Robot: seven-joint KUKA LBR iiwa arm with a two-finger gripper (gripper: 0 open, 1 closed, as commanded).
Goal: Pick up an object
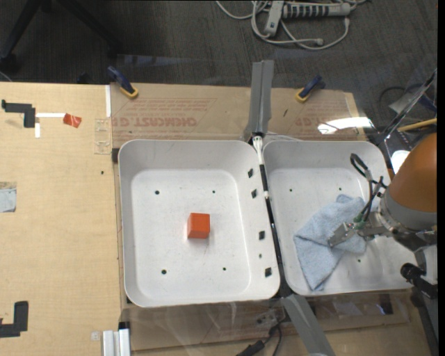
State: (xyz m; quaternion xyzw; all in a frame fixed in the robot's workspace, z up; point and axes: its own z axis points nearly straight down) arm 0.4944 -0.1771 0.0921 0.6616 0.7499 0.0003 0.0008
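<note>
End effector (345, 235) is sitting low on the crumpled pale-blue cloth (321, 250), which is spreading left and below it; finger spacing: cannot tell. Small red block (199, 226) is lying well apart leftward.

lab/workshop | plywood bench (55, 229) | clamps (122, 81) | floor cables (299, 17)

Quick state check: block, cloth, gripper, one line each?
Red block: lying flat in the left bin, untouched.
Blue cloth: crumpled in the right bin, bunched under the gripper.
Gripper: down on the cloth's right side; grasp unclear.
</note>
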